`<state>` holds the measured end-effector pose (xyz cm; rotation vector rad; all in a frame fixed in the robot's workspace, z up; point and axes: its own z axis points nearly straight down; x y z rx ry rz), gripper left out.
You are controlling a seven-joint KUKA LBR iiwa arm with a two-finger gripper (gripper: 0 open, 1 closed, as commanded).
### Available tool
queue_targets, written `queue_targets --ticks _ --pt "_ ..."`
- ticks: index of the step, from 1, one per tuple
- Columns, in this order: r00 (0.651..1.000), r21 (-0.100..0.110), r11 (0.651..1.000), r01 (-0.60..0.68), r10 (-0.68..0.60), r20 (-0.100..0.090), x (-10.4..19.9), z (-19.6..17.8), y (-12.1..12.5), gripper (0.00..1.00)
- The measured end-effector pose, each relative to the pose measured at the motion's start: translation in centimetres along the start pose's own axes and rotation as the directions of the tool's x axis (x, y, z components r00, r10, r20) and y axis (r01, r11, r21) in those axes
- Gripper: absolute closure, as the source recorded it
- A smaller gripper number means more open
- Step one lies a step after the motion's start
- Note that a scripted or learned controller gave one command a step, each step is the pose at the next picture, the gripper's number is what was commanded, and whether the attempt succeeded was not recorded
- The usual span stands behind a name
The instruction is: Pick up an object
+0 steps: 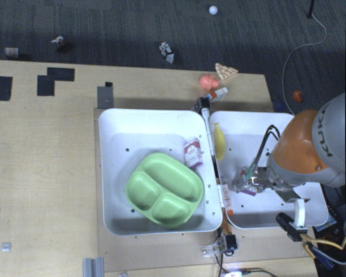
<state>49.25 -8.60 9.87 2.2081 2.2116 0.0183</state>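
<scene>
The arm [303,151] comes in from the right of the frame and hangs over the right bin [286,121], its orange band big in the picture. The end effector [250,183] sits low in the middle of that bin, close to the left wall; whether it is spread or pressed together, I cannot tell. Right at its tip lies a small purple and white item [247,189], and whether it is being pinched is not clear from here. A yellow object [219,139] lies along the same wall, toward the top of the bin, with open white floor right of it. In the left bin [111,162], a green divided tray [165,188] fills the centre and lower part, tilted, and a red and white packet [192,153] rests just beyond its upper right edge. Bare floor runs along that bin's left and top sides. The bench [48,178] is pale wood, and a pink lump [209,82] sits at its far edge. Beyond it is dark carpet [135,27], with a white ball [213,10] near the top of the frame.
</scene>
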Motion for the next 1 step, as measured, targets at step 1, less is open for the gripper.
queue_targets --ticks 1 --pt "1.0 0.016 1.0 0.003 -0.003 -0.005 6.36 -8.57 4.05 1.0"
